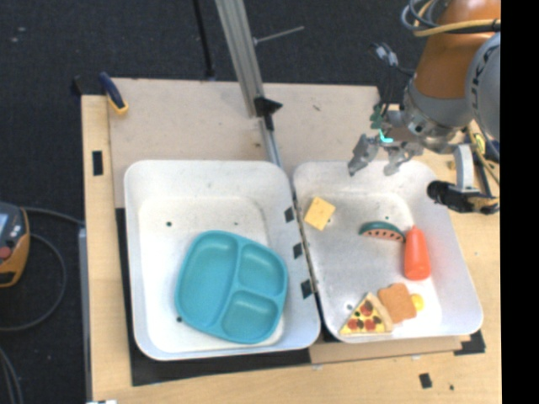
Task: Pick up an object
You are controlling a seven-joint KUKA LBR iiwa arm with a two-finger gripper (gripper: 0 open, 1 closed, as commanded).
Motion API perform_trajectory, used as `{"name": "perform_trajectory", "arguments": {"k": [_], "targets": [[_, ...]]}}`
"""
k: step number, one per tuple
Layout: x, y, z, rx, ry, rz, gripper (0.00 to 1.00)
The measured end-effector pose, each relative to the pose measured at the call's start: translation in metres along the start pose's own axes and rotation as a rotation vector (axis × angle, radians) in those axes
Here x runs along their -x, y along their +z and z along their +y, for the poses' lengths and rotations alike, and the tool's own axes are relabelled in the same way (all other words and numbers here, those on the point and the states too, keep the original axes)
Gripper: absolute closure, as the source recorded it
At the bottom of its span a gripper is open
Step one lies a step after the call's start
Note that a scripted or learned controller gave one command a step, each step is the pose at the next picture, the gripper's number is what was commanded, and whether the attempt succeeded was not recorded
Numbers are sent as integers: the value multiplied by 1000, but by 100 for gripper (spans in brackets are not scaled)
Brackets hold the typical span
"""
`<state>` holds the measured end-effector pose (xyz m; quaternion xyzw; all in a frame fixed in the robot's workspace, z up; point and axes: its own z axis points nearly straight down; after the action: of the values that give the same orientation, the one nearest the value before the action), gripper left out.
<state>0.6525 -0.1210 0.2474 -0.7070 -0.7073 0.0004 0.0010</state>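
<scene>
blue plate [232, 286] left bin, cheese [319, 214] right

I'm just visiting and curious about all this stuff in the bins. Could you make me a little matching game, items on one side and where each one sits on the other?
Things:
1. blue divided plate
2. yellow cheese block
3. pizza slice
4. gripper

Places:
A. near front edge of the right bin
B. over the far edge of the right bin
C. in the left bin
D. right bin, close to the divide between the bins

Pairs: 1-C, 2-D, 3-A, 4-B
</scene>
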Motion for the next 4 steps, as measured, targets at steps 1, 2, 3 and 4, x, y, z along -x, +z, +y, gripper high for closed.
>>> {"name": "perform_trajectory", "arguments": {"k": [1, 2, 3, 4], "targets": [[0, -2, 1, 4, 0, 0, 0], [-7, 45, 1, 1, -2, -3, 0], [-7, 107, -4, -2, 0, -2, 0], [-7, 143, -2, 6, 0, 1, 0]]}}
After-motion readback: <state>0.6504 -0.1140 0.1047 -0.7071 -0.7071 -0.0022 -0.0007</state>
